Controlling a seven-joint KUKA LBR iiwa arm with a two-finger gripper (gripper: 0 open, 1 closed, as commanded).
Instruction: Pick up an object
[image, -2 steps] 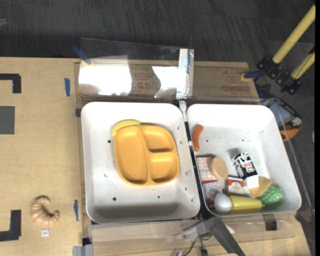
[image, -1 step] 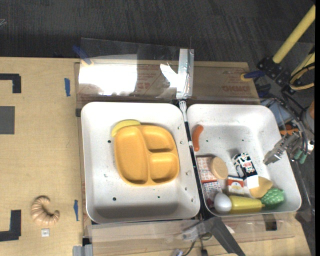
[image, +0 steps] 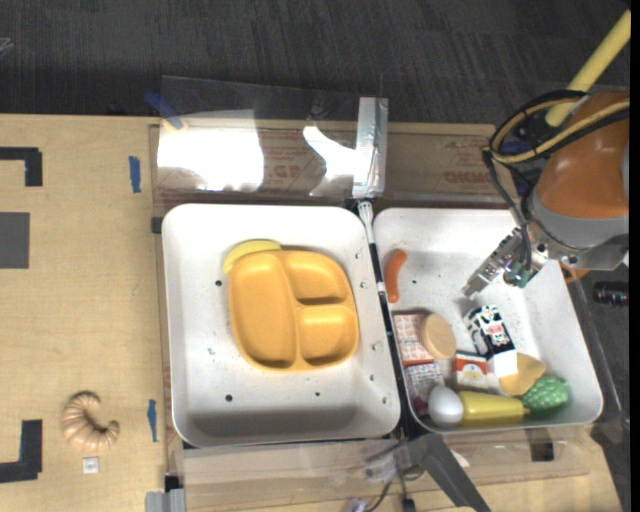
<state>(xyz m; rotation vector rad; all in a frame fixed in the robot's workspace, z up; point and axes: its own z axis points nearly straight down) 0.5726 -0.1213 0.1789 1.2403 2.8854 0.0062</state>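
My gripper (image: 494, 271) hangs over the upper middle of the right bin (image: 445, 232), below the arm's orange band. It is just above and apart from a small black-and-white box (image: 489, 331). Nothing shows in its grasp. Lower in that bin lie a round tan disc (image: 438, 336), a red-and-white packet (image: 411, 347), a white egg (image: 445, 405), a yellow corn-like piece (image: 489, 408), a green leafy toy (image: 546, 395) and a tan wedge (image: 519, 373). An orange sausage shape (image: 395, 275) rests by the bin's left wall.
The left bin (image: 190, 250) holds a yellow divided tray (image: 293, 306) with a yellow piece (image: 250, 250) under its top corner. A croissant toy (image: 89, 421) lies on the bench at the lower left. Clear plastic sheeting (image: 260, 150) stands behind the bins.
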